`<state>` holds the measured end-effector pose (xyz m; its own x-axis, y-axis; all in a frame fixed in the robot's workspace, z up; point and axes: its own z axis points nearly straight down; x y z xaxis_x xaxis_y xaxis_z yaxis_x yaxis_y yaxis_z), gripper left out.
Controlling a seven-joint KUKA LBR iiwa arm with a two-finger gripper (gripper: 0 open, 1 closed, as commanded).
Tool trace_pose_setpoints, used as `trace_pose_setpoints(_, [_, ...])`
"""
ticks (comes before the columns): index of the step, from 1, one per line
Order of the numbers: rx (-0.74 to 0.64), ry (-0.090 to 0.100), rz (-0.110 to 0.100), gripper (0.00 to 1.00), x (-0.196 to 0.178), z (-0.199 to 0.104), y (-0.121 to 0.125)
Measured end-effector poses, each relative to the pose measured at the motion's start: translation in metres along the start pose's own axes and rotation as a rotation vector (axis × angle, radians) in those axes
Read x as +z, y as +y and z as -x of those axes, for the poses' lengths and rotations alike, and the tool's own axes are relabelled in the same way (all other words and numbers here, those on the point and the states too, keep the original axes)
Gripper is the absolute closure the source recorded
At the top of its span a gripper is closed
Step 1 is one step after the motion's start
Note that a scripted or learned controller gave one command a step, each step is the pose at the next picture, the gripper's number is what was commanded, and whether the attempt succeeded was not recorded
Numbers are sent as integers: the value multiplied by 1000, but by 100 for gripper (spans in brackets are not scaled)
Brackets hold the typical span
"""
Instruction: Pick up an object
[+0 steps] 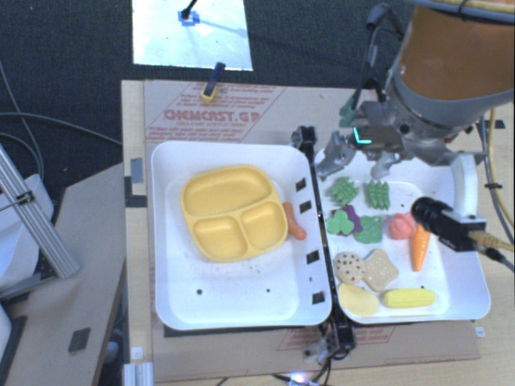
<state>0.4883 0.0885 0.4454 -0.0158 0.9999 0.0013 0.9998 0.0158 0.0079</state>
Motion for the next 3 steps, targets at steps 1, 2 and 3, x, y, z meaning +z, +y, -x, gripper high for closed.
trace_pose_setpoints(1, [-6, 0, 4, 100, -11, 0, 1])
trace_pose_setpoints(2, [20, -3, -9, 100, 38, 60, 3])
trace_pose_setpoints(3, [13, -1, -5, 0, 36, 57, 3])
